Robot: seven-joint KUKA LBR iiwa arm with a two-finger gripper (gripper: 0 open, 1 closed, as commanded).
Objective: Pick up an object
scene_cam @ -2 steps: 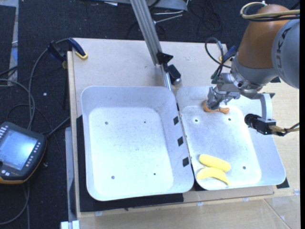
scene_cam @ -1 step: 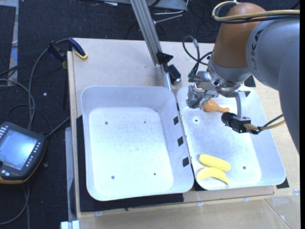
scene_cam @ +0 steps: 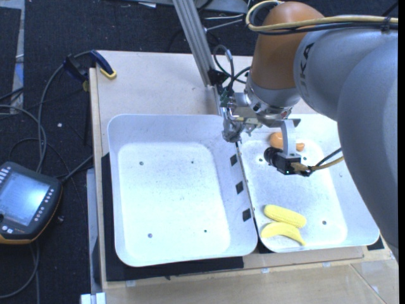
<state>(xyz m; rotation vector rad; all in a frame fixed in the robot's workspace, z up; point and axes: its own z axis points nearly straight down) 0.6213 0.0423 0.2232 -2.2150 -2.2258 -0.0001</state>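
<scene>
I see the gripper (scene_cam: 231, 132) above the far rim where the two bins meet; I cannot tell whether it is open or closed. An orange piece (scene_cam: 277, 139) lies near it in the right bin (scene_cam: 329, 192). A yellow banana (scene_cam: 286, 215) and a second banana (scene_cam: 281, 233) lie well apart from it, at the near edge.

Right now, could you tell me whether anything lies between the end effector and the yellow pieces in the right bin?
Nothing visible does. The end effector hovers by the right bin's upper left corner, and bare floor runs to the yellow piece and the banana. An orange object lies off to the side.
</scene>
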